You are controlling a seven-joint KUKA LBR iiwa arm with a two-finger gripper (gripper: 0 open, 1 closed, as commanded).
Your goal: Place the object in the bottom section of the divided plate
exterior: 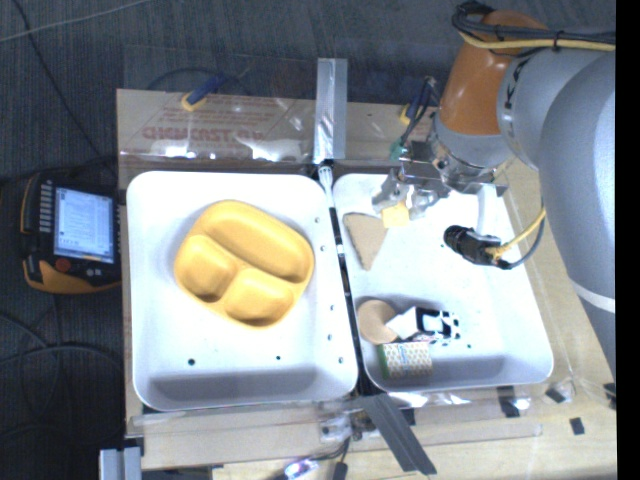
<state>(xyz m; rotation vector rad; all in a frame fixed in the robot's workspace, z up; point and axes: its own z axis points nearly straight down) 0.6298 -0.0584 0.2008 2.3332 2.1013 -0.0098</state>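
The end effector is hovering over the right bin, gripping a small yellow block; the divided plate is sitting in the left bin.

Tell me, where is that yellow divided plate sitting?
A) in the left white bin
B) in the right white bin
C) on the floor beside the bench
A: the yellow divided plate lies in the left white bin, away from the small items in the right bin.

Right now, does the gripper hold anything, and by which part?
The gripper appears to pinch a small pale yellow block by its upper end, above the right bin.
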